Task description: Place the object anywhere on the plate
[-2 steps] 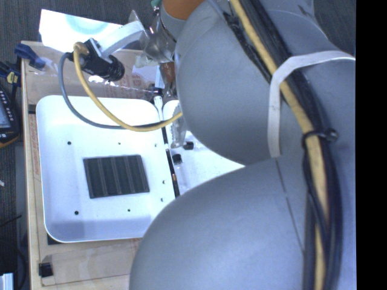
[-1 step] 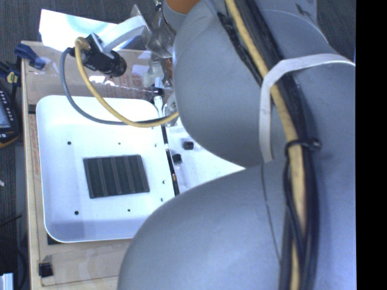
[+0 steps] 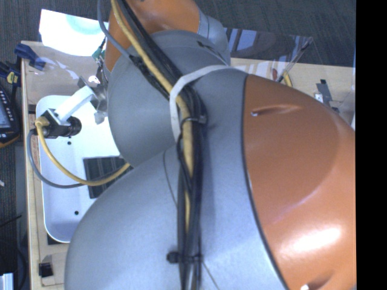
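The arm (image 3: 211, 162) bulked across most of the view, and the hand (image 3: 98, 100) sat at its far end over the white bin (image 3: 60, 198). Whether the hand was open, or had hold of anything, could not be told. A dark ribbed object (image 3: 101, 169), probably the task's thing, lay on the bin floor near the hand, on its camera-ward side and apart from it. The arm covered one end of the object, so its long axis stayed uncertain. A grasp would likely mean drawing back toward it and lowering.
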Tool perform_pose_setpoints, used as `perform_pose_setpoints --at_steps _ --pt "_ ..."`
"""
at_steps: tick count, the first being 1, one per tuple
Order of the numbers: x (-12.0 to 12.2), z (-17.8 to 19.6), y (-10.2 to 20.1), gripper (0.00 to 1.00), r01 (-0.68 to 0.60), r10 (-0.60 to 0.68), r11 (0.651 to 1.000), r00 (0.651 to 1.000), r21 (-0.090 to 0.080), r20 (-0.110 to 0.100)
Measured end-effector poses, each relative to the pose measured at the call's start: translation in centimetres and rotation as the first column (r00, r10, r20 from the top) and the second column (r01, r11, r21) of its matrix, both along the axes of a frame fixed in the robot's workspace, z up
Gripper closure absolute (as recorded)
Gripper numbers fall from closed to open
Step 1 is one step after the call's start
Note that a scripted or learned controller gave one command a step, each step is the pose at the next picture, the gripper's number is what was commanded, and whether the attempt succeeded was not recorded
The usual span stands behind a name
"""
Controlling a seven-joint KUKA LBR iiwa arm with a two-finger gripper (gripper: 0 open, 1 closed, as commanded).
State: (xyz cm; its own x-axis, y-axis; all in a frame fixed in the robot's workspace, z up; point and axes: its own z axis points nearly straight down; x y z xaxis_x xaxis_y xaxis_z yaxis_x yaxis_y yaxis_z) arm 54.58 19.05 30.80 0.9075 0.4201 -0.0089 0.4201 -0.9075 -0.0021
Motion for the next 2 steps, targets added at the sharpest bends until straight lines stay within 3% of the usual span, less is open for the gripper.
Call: perform_pose_setpoints --at_steps 1,2 --pt "8.2 -0.9 2.7 1.0 0.179 -0.179 0.984 0.984 -0.001 0.008" --pt "-0.8 -2.0 2.9 1.0 0.011 -0.011 1.0 1.0 0.001 0.0"
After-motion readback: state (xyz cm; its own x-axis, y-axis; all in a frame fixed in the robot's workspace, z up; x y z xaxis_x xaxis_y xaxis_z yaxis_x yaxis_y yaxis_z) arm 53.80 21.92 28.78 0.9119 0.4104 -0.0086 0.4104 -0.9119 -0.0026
